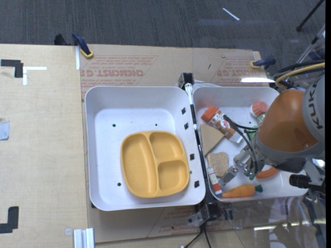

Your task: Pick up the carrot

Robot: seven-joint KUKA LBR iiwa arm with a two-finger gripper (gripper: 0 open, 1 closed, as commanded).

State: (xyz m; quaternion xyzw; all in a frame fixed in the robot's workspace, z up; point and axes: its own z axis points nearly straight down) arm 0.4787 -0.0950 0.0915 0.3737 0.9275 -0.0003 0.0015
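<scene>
The carrot (239, 191), orange with a small green tip at its right end, lies flat along the front wall of the right bin (235, 101). My gripper (232, 173) hangs low in that bin, just above and behind the carrot, beside a slice of bread (217, 163). Nothing shows as held in it. The grey arm with its orange band (284, 123) covers the right part of the bin.
A red-capped brown bottle (217, 122) lies at the back of the right bin, a pink-red item (258, 108) sits near its back right, and an orange-red piece (266, 173) peeks out under the wrist. The left bin (103, 138) holds a yellow divided plate (155, 163).
</scene>
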